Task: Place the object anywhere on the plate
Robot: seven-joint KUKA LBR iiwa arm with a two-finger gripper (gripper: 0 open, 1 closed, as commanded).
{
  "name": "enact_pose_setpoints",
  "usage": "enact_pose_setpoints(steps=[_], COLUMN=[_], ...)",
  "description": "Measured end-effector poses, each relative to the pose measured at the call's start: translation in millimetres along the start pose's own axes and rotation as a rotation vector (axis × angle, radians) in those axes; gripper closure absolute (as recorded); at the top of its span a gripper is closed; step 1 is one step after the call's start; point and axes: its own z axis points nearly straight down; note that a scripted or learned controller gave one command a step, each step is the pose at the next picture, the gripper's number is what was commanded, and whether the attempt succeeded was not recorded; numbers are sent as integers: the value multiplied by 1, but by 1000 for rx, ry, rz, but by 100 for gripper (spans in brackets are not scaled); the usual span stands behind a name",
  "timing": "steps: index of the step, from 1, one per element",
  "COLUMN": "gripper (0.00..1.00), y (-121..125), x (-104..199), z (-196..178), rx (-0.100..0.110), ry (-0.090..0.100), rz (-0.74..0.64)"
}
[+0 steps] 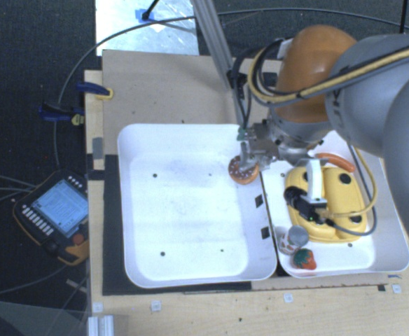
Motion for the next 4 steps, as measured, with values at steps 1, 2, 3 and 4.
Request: enact_pose_setpoints(steps=[1,2,3,4], gripper=[100,100,100,0], y=[-18,-34,-43,-43], x=[54,107,127,125], z=[-9,9,-7,-7], rx=[-1,1,-2,-1], ry=[0,-1,-1,-2], rz=[-1,1,2,5])
